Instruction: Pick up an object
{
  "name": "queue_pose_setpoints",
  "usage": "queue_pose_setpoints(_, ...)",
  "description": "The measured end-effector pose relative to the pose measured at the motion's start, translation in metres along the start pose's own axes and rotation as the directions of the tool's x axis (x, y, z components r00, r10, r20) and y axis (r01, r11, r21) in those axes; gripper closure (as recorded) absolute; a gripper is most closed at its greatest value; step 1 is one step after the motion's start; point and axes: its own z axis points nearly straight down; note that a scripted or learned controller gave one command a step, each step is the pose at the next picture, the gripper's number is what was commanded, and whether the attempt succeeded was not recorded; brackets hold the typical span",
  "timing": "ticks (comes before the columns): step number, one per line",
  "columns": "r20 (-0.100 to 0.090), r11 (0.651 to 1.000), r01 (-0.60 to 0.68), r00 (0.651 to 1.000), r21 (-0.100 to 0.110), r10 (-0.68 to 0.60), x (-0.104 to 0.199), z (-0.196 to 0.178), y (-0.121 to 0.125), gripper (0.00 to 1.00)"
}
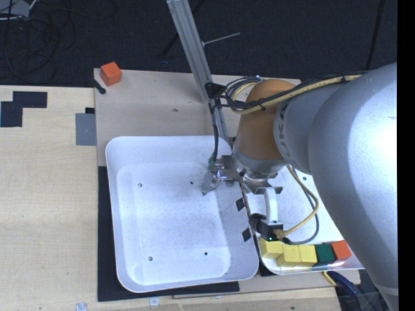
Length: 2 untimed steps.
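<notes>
Arm (337,148) reaches in from the right, its bulk covering most of the right bin (295,264). Gripper (211,185) hangs low over the left bin (123,161), near that bin's right wall, at mid-depth. Nothing visible between the fingertips. Whether the jaws are apart or together I cannot tell; the tips read as a small grey cluster against white plastic, possibly just touching the floor.

Candidate objects sit in the right bin, front corner: yellow blocks (292,254), then a green block (323,254) and an orange block (340,250), packed in a row touching one another. One more orange block (111,73) lies outside both bins on the bench (45,193), far back left.

Floor of the left bin around the gripper shows only a few dark specks.

Risks, as judged:
- A close here grabs air; no object lies under the tool.
- Pressing lower could scrape the bin floor.
- Shifting to the right bin, the fingers must clear the dividing walls, or catch them.
- The blocks are packed tight, so fingers may land on top of neighbours or nudge the row instead of straddling one.
</notes>
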Motion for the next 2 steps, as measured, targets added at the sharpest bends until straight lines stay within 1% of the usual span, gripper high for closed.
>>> queue_pose_setpoints(1,0.004,1.000,-0.002,1.000,-0.009,0.002,0.003,0.003,-0.005,0.00)
queue_pose_setpoints(2,-0.026,1.000,0.016,1.000,0.007,-0.016,0.037,-0.092,-0.034,0.00)
